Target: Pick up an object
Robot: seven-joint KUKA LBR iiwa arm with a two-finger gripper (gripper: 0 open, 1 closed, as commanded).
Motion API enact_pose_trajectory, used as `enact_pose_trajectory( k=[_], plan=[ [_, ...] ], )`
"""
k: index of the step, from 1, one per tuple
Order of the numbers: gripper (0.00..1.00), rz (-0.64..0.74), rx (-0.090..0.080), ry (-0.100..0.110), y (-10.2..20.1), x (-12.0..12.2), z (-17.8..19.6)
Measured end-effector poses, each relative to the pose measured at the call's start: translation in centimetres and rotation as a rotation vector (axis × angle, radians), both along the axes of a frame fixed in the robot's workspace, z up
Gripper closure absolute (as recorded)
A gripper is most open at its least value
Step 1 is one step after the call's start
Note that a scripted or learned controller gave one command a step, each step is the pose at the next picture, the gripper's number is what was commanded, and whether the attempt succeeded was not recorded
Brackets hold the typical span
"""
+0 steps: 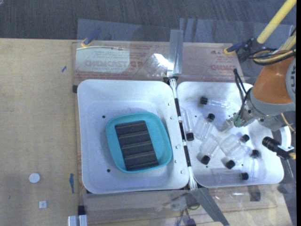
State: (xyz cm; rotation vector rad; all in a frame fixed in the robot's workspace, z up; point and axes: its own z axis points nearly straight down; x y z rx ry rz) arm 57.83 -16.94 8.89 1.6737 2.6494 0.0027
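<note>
A teal dish (137, 141) with a dark ribbed insert lies in the left bin (94, 173). Several clear plastic bottles with black caps, such as one (205, 125) near the middle, are scattered across the right bin (268, 173). My gripper (238, 121) reaches down into the right bin from the right. Its tip sits low among the bottles in that bin's upper right part, beside a clear bottle (225, 125). The grey wrist with the orange band (273, 86) hides what lies right behind it.
A metal divider (174, 55) stands behind the seam between the two bins. Clear plastic sheeting covers the bench behind them. A small white disc (34, 177) lies on the wooden surface at the far left. A yellow pole (280, 13) crosses the top right corner.
</note>
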Motion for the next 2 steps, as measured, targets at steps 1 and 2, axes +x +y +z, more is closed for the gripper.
enact_pose_trajectory(
  k=[1,2],
  plan=[
    [0.0,0.0,0.0,0.0,0.0,0.0,-0.1],
    [1.0,-0.001,0.0,-0.006,0.0,0.2,1.1]
  ],
)
